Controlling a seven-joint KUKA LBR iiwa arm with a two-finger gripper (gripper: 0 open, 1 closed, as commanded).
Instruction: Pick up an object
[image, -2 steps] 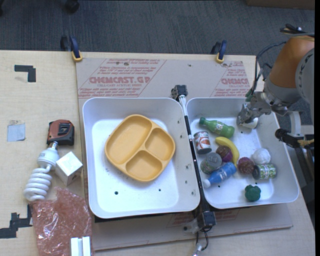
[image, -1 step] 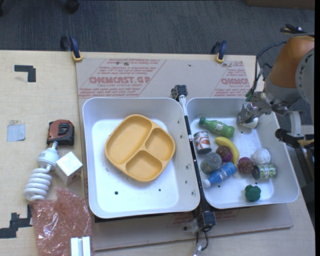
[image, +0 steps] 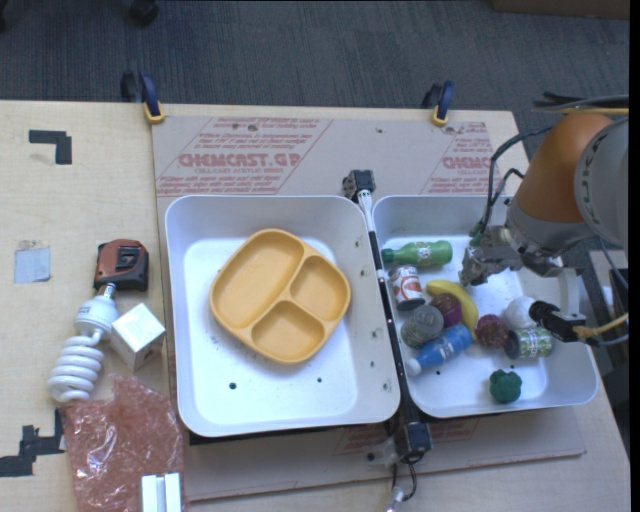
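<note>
banana in the right bin, just below the gripper, is judged light, smooth, curved; best taken across its middle; jaw state cannot be told

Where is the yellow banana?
The banana lies in the right bin, just under the green bottle and next to the small red-and-white can.

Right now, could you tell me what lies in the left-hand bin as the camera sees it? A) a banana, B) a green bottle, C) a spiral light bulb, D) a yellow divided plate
D: the yellow divided plate lies alone in the left bin, its three compartments facing up.
</note>
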